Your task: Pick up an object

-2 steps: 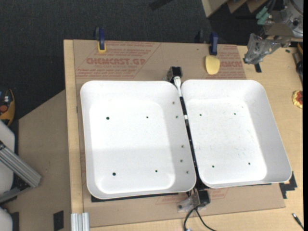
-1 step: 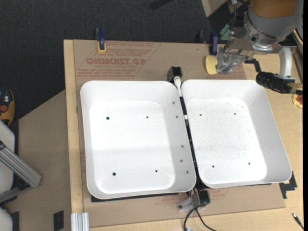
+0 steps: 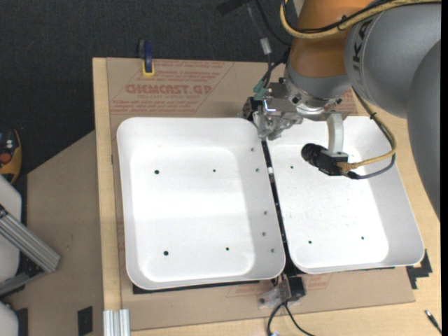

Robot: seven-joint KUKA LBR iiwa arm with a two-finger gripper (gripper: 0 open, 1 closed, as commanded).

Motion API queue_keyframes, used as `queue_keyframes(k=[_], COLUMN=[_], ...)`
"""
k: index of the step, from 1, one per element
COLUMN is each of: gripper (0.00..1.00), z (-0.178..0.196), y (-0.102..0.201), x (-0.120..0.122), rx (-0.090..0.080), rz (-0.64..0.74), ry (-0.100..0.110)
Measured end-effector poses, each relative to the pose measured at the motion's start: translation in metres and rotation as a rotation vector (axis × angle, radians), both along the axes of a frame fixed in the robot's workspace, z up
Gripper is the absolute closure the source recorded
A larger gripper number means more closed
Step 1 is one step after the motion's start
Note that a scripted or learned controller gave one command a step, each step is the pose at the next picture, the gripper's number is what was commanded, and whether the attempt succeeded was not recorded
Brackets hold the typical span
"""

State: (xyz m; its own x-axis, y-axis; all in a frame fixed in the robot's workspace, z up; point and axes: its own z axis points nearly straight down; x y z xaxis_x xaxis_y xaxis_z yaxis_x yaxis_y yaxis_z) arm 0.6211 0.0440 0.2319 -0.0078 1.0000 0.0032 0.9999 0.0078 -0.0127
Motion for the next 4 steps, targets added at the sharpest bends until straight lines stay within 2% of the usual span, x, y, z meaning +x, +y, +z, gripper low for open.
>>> queue_keyframes(k=[1,2,3,4], gripper=[1.00,1.00,1.00,1.00], z=[0.193,0.085,-0.008,0.076], y=[0.039,0.055,0.149,0.152], x=[-0.007,0.046,0.043,0.046], rx=[0.001,-0.004,-0.002,0.000], rz=[-0.002,-0.005,0.000,-0.006], ry=[-0.034,-0.004,-0.004,-0.022])
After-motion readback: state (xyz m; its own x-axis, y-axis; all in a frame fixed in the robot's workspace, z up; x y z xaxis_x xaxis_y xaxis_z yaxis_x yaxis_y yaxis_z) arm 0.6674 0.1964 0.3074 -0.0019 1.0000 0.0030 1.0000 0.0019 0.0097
